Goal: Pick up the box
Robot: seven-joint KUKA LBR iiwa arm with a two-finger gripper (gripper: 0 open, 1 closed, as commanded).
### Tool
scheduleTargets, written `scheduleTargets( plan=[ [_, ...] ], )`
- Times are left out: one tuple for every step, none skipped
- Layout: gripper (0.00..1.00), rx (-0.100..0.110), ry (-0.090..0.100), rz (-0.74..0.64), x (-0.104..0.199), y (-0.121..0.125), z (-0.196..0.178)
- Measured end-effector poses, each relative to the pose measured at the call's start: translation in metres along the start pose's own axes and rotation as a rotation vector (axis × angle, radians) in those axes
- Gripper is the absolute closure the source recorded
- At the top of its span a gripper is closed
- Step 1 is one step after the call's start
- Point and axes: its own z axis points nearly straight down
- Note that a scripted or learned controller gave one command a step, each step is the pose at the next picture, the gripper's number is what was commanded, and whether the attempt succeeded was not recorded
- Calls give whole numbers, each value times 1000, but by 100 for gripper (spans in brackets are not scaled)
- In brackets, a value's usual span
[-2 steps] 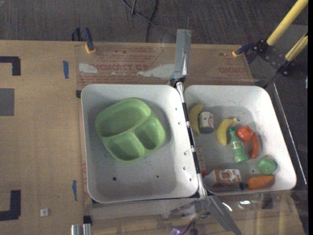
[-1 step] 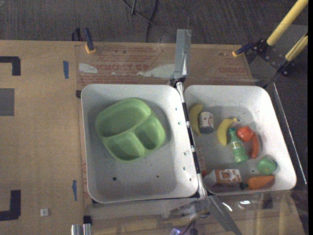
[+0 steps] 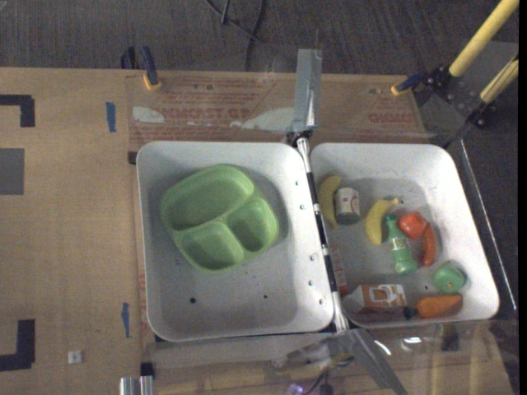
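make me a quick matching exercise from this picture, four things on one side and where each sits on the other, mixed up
Things:
1. green tray
2. box
3. carrot
4. can

Places:
A. right bin, near the front right corner
B. left bin
C. right bin, front left corner, beside the divider
D. right bin, between two bananas

Pairs: 1-B, 2-C, 3-A, 4-D

- We placed one fixed camera above the bench (image 3: 66, 220), looking down at a slant.
- It stood far enough back to frame both white bins, left bin (image 3: 156, 286) and right bin (image 3: 461, 188), plus surrounding floor.
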Motion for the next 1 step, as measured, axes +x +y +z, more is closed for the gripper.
scheduleTargets(
  plan=[
    [100, -2, -2, -5, 2, 1, -10]
  ],
)
